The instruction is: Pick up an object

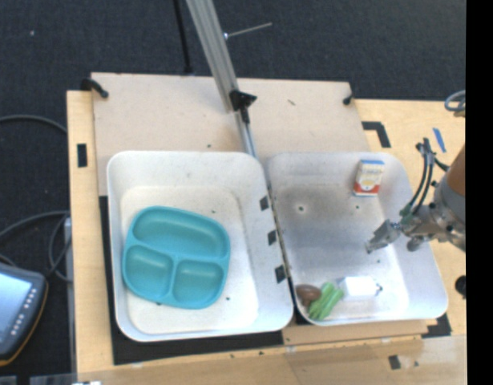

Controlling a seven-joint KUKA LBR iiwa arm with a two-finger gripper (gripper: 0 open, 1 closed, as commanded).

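Left of the gripper (396,236), whose metal parts are showing dull grey, the scuffed white plastic bin (310,183) is looking matt and smudged dark, the far-left teal divided tray (176,257) is gleaming as smooth plastic, and the bench (158,111) beyond is appearing as pale, matt board.

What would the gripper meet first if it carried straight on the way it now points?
The gripper points leftward and down over the right bin. It would probably meet that bin's bare floor first; the white block lies nearer the front, off that line. Depth is uncertain.
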